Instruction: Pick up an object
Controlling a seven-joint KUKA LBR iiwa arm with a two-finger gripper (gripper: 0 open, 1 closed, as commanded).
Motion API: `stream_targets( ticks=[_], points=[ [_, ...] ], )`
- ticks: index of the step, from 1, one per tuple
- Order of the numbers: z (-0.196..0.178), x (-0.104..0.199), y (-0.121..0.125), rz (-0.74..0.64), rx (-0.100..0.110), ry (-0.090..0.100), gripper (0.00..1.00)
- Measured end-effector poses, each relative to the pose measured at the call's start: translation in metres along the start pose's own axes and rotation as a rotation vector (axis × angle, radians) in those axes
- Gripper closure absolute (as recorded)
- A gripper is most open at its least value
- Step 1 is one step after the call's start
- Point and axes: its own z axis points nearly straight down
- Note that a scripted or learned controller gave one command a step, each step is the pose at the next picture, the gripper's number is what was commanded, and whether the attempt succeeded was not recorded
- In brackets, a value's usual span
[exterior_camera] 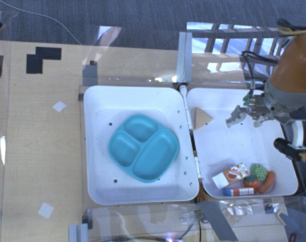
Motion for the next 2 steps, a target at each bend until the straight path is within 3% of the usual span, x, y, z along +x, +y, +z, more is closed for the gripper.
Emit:
stream_targets(
  ticks=[1,2],
  points=[
    [0.009,-0.053,-0.073,-0.155,-0.002,-0.001,0.0],
    [0.039,-0.076,-0.088,-0.328,-0.001,-0.001,0.0]
  ],
)
